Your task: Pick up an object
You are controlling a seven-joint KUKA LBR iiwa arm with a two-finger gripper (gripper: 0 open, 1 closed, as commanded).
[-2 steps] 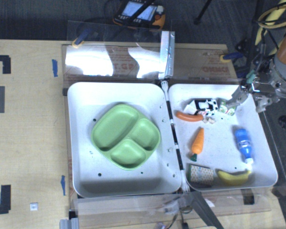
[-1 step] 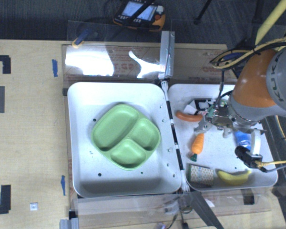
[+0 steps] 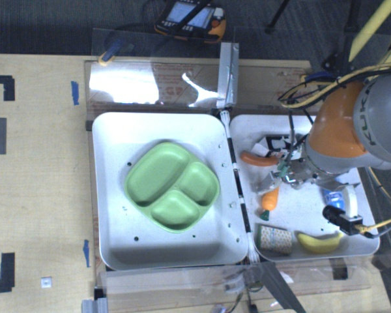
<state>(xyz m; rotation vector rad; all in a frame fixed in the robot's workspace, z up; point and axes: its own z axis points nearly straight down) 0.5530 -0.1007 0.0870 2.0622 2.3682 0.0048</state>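
The right bin (image 3: pixel 247 130) holds several small objects. A long red-orange piece (image 3: pixel 257 158) lies near its left wall, and a small orange carrot-like piece (image 3: pixel 269 200) sits below it. A yellow banana (image 3: pixel 319 241) and a speckled block (image 3: pixel 275 238) rest along the front wall. A blue and white packet (image 3: pixel 336 197) lies at the right. My gripper (image 3: pixel 287 171) hangs low over the middle of this bin, just right of the red-orange piece and above the carrot-like piece. Nothing shows between its tips.
In the left bin (image 3: pixel 111 233) lies a green divided plate (image 3: pixel 173 184). A black and white item (image 3: pixel 272 142) sits at the back of the right bin. The metal divider (image 3: pixel 236 175) runs between the bins. The arm covers the right bin's far right side.
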